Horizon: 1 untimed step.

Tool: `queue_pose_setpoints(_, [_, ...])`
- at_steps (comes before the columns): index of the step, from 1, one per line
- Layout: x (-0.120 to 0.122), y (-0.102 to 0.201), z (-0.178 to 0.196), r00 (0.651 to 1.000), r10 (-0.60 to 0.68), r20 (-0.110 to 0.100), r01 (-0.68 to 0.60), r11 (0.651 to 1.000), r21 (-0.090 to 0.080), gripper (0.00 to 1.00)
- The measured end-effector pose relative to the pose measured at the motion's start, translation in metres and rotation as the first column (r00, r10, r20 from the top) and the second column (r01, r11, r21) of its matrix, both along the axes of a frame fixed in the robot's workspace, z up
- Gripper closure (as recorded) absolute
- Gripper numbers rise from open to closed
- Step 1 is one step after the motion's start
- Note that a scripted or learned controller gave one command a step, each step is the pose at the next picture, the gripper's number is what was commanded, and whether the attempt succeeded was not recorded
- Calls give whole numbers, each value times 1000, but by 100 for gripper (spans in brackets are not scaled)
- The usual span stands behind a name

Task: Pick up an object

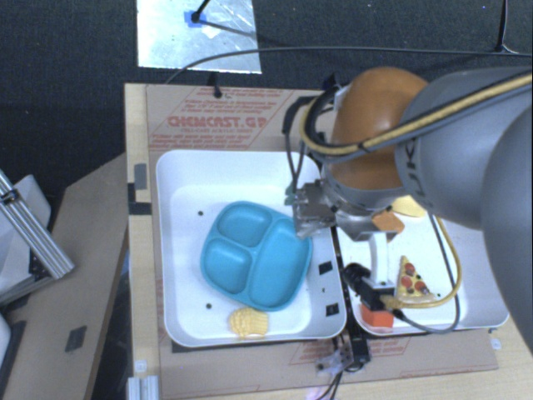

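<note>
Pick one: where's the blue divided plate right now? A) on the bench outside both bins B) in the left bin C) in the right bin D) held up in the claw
B. The blue divided plate lies flat on the floor of the left bin, with a small yellow item just in front of it; the pizza slice toy is over in the right bin.
</note>
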State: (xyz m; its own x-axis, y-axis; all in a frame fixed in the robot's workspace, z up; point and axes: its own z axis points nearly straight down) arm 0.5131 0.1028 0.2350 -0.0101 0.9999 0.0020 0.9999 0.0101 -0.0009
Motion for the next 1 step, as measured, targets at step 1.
queue_pose_setpoints(1, [1, -3, 0, 1000, -6, 1, 6, 1000, -1, 0])
